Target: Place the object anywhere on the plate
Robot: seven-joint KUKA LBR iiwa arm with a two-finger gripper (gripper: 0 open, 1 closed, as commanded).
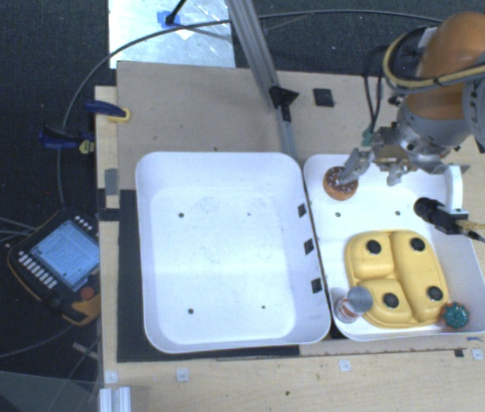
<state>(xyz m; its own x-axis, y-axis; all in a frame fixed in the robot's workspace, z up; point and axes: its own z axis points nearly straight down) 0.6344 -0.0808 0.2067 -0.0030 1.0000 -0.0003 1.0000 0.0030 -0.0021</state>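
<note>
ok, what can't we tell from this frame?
- Tool fingers: too small and blurred in the camera view to judge.
- Small brown object: identity unclear, partly covered by the tool.
- Arm: cut off by the right edge.
- Yellow plate: its dark spots are too small to identify.

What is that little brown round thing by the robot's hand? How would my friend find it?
Look in the right white bin, the one that holds the big yellow plate. Go to its top left corner, right under the robot's tool. There sits a small brown donut-shaped object with a speckled top, unlike the teal ball and the silver-topped piece down near the plate.
</note>
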